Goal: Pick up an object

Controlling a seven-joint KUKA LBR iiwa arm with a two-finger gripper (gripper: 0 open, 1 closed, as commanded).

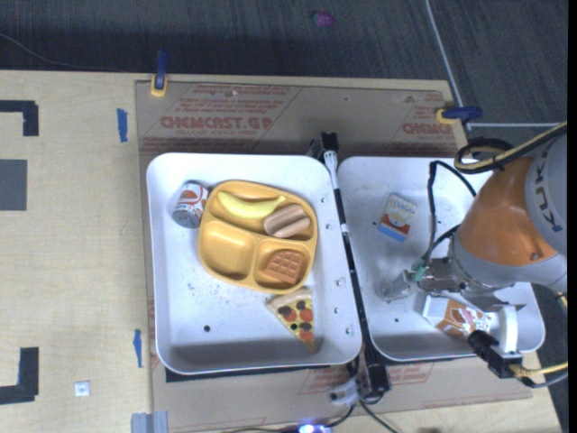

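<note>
Carton [398,216], small, white-orange-blue, lies in right bin [361,269]; claw [403,282] state unclear.

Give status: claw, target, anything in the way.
Claw low over right bin floor, nothing visibly between its fingers. Nearest items: small carton behind it, packet under the wrist. Left bin: yellow tray, can, pizza slice, untouched.

arm [523,228] cut off at right edge
</note>
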